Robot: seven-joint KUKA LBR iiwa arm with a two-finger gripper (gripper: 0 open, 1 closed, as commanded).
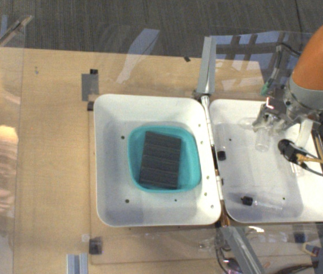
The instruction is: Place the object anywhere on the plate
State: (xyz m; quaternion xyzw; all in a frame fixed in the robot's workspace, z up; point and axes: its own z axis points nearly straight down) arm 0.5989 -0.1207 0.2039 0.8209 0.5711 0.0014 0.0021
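A teal plate (191,163) sits in the middle of the left white bin (111,153). On it lies a dark grey ribbed block (160,159), flat and roughly centred on the plate. My gripper (262,137) hangs over the back part of the right white bin (315,204), well to the right of the plate and apart from the block. Nothing shows in its grasp.
A small clear item with a black end (247,200) lies near the front of the right bin. A small black piece (221,154) sits by that bin's left wall. A metal rail (206,67) runs back from between the bins.
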